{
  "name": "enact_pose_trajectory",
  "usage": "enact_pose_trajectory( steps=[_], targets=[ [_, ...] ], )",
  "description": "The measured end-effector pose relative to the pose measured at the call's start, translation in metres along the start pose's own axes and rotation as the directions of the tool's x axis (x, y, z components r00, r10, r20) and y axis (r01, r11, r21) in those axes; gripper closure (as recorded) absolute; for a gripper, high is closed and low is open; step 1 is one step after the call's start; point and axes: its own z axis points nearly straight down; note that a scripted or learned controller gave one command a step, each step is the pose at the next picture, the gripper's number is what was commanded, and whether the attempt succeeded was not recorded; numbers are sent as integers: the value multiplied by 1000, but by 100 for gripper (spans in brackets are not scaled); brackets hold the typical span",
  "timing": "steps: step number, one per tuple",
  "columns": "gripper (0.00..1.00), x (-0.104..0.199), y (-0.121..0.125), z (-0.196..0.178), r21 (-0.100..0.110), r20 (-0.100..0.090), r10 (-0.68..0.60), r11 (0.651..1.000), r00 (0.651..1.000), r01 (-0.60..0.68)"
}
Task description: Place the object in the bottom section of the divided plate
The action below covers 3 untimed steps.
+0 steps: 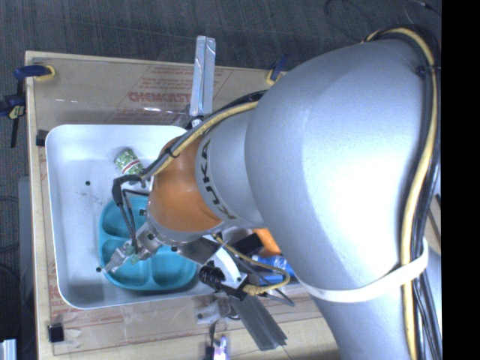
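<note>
From the overhead camera, the end effector (pixel 124 256) sits low over the teal divided plate (pixel 120 223) in the left white bin (pixel 71 201), can't tell its grip, while a small green-and-white object (pixel 127 160) lies tilted diagonally just above the plate.

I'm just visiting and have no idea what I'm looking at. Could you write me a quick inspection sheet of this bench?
Surface: wooden bench bearing a white bin.
Job's things: blue divided plate in the bin; small green object beside it.
Clutter: orange item and blue item under the arm.
Grippers: gripper low over the plate.
Cables: yellow and black cables along the arm.
Surroundings: dark floor; blue clamp at bench corner.
</note>
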Motion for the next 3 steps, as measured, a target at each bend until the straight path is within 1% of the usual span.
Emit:
enact_pose_trajectory(
  steps=[1, 2, 3],
  targets=[
    [0, 46, 33, -3, -6, 9, 141, 990, 990, -141],
    [0, 65, 55, -5, -29, 18, 498, 867, 867, -498],
    [100, 64, 53, -11, -24, 23, 496, 868, 868, -495]
  ],
)
